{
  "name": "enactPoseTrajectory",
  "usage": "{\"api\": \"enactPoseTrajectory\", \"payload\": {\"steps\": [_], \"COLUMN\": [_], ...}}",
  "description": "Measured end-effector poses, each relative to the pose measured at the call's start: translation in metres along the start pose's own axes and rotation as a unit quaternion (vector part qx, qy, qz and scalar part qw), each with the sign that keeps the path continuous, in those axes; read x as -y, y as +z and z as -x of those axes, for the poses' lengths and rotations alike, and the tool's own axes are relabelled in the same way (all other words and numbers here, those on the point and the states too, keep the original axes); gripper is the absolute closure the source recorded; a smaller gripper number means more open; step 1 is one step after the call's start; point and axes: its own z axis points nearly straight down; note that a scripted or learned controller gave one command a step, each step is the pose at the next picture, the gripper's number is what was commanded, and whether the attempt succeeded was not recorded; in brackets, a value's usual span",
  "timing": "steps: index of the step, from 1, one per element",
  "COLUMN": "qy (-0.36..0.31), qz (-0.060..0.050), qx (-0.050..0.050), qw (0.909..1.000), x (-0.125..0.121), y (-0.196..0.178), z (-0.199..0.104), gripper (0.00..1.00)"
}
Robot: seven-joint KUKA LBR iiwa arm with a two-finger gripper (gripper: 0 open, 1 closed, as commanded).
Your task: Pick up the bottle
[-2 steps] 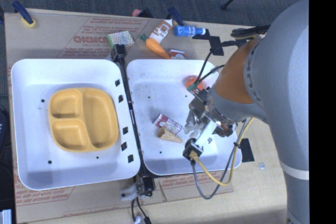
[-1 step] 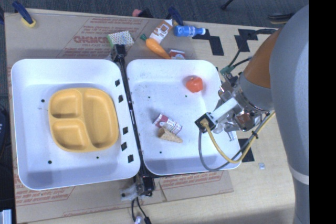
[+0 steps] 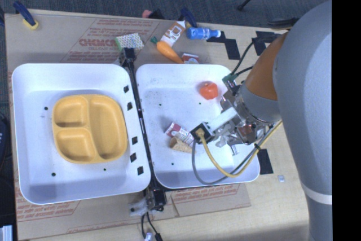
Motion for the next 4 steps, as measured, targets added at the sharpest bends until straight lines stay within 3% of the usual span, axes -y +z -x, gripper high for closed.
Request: {"api": "enactPoseTrajectory", "payload": {"steps": [1,2,3,4], "qy": [0.042,0.015,0.064,0.064], "qz": [-0.001,0.002,0.001,-0.001], "qx": [0.001,-0.001,0.000,0.000], "qw": [0.9991,0.9999,0.9979,0.9979], "x": [0.008,-0.042,-0.086,-0.078], "y": [0.023,-0.151,-0.074,0.074], "z": [-0.002,0.015,0.031,0.026], "gripper": [1.00,1.00,1.00,1.00]}}
